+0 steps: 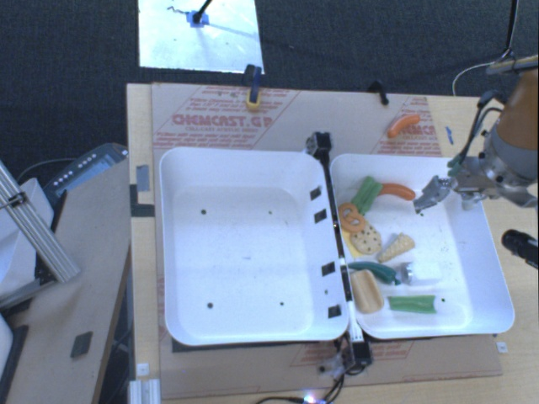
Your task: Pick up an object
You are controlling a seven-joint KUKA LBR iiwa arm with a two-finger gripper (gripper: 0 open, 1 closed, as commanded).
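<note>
The pale wooden desk (472, 335) bears two shallow, smooth white plastic bins. The left bin (244, 247) has a bare floor; the right bin (488, 268) holds the small toy pieces. The grey metal tool (431, 194) hangs over the right bin's upper part, just right of a curved orange piece (396, 190); whether it is open or closed cannot be told. Nearby lie a speckled round cracker (365, 240), a tan wedge (396, 247) and a green block (412, 305).

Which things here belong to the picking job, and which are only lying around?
For the job:
- gripper, above the right bin
- orange piece, green piece, cracker, yellow wedge inside it

Lying about:
- left bin
- orange item on the bench, outside the bins
- yellow clamp
</note>
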